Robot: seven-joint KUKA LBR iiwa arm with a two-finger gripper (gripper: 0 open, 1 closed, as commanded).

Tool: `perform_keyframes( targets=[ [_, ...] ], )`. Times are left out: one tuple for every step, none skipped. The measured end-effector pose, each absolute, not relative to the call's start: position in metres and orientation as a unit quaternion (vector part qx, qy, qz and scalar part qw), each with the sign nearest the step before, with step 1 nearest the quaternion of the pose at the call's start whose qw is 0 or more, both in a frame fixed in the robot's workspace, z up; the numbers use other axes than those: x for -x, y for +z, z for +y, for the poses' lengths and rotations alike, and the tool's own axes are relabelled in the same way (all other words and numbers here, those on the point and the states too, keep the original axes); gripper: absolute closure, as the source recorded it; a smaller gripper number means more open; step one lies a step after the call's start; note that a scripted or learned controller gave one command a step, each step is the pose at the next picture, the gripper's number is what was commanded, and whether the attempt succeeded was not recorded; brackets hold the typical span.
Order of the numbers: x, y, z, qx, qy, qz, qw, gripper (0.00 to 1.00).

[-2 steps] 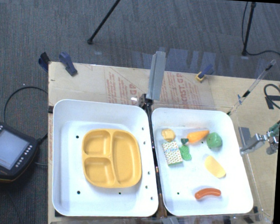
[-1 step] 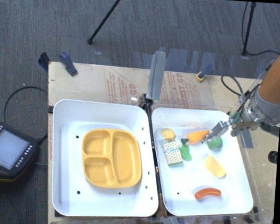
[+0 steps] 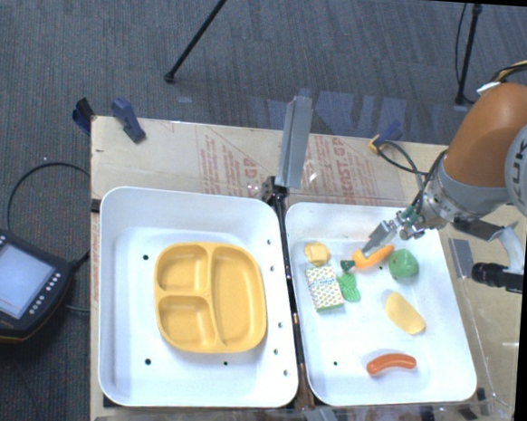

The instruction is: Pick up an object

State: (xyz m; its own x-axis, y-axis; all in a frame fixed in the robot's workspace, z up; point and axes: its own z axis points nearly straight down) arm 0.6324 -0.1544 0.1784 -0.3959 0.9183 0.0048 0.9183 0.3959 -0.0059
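Toward the far right corner of the surface, the gripper hangs low in the right bin, just beside the carrot and near the green ball. Whether it is spread or closed I cannot tell, and nothing visibly sits in it. The carrot looks the likeliest target. A good pick would centre over the orange body, away from its green top, and grip across the narrow width. The yellow piece and patterned box lie close, so a straight descent should avoid nudging them. The yellow tray sits in the left bin.
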Motion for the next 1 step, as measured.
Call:
perform_keyframes(
  targets=[
    [-0.6313,0.2295,-0.1122,0.539,-0.0015,-0.842,-0.002,0.0]
  ],
)
